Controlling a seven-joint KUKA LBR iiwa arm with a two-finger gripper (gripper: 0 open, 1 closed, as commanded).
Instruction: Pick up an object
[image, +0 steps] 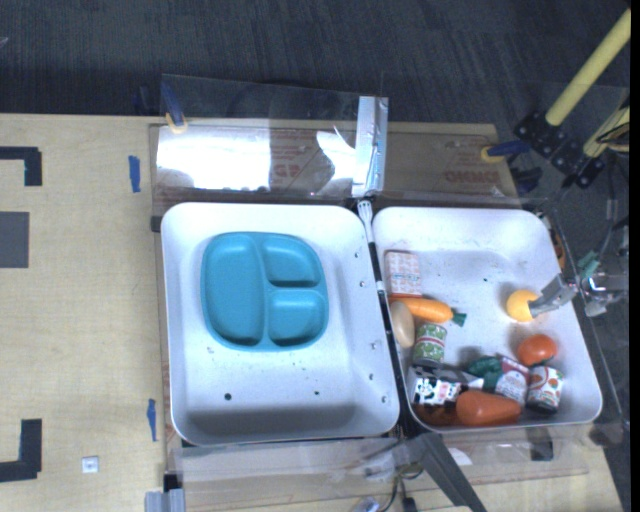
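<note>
Pincer (548, 298) at right bin's (470, 225) right edge, touching small round yellow fruit-shaped obj (519, 305); can't tell if grasped or how wide it's open, tips blurred. Smooth orange carrot-shaped toy (425, 309), glossy red tomato-like ball (537, 348), labelled cans piled along front wall, partly overlapping. Left bin (265, 400): matte blue plastic divided tray (265, 290).

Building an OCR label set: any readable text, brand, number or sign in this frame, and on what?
None can be read as words.
Cardboard behind the bins: reddish print, too blurred.
Cardboard at back right: reddish print, too blurred.
Small box in the right bin: pink pattern, too small.
Green can: label too small.
Black-and-white carton: print too small.
Red-and-white can: label too small.
</note>
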